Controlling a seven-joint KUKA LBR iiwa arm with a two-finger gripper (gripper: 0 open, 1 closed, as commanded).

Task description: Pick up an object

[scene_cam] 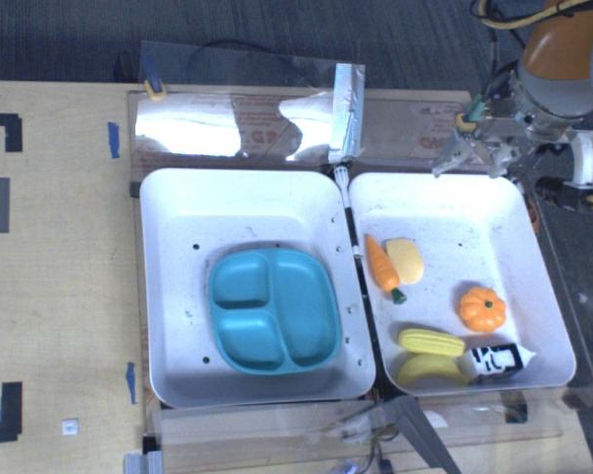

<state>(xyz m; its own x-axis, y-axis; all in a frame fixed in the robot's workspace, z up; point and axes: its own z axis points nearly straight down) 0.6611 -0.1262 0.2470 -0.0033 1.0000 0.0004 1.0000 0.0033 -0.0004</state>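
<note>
Toys lay in the right bin (pixel 534 265), nearer the camera than the gripper (pixel 474 156); its grip state could not be told.

Bins: 2, the left bin (pixel 168 265) and the right bin (pixel 445 205). Left bin: 1 blue tray (pixel 274 309), 3 compartments. Right bin: 1 carrot (pixel 381 265), 1 pale yellow piece (pixel 406 259), 1 pumpkin (pixel 483 308), 1 corn cob (pixel 431 342), 1 yellow piece (pixel 430 368), 1 black-and-white item (pixel 497 358). Loose items total: 6.
</note>
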